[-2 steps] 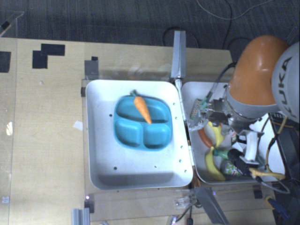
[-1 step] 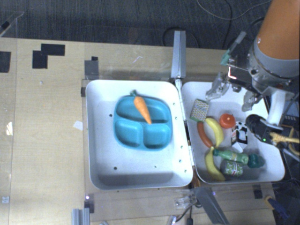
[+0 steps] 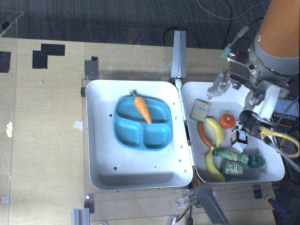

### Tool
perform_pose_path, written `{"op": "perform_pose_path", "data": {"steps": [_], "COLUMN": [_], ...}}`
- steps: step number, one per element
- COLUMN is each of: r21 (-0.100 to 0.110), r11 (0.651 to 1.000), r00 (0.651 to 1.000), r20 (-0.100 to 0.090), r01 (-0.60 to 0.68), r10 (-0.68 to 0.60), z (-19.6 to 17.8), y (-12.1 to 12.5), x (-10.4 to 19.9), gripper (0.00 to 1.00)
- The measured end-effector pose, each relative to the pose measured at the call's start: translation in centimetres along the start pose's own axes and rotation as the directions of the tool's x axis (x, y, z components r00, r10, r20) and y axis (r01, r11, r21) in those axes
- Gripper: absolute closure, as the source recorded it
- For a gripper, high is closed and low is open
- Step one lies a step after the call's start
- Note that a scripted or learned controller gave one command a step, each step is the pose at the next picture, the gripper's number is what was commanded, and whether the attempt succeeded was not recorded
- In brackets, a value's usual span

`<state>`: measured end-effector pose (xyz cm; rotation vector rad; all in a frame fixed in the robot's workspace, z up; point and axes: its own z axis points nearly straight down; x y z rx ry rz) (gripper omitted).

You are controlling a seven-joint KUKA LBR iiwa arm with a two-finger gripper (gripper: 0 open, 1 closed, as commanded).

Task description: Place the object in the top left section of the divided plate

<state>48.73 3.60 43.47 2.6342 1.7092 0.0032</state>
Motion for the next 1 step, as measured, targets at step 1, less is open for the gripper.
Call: {"op": "perform_pose_path", "data": {"steps": [1], "r21": [-0.003], "r11": [1.0], "r00": [1.0], "r20": [-0.002], "r01": [0.01], "r10": [-0.01], "z": [-1.14], "y": [0.06], "x": [0.17], "gripper": [1.0]}}
